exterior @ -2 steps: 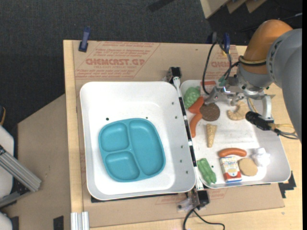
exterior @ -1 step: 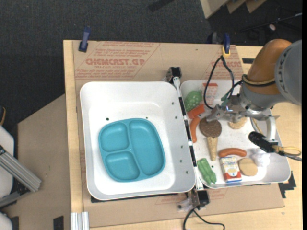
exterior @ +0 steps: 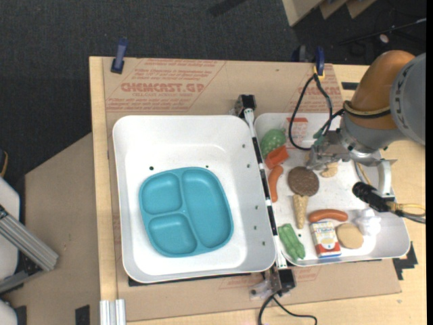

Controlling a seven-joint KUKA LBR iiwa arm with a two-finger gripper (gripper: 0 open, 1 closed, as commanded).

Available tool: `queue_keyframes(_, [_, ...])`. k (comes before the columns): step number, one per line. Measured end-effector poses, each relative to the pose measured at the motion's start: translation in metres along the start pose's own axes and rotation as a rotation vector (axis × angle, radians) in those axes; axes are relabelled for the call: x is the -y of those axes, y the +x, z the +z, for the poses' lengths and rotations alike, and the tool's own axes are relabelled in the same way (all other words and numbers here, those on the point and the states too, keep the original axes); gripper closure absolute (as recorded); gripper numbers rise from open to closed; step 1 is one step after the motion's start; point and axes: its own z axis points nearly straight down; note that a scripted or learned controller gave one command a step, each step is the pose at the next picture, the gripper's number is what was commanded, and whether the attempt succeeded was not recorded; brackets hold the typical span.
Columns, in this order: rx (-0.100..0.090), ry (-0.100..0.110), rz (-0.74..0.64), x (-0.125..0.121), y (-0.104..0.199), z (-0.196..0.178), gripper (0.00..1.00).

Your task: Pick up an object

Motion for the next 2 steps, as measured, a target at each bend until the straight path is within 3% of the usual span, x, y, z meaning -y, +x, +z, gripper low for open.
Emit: queue_keyframes(2, [0.001, -0.005, 0.002, -0.001, 0.000, -0.020, 1.00])
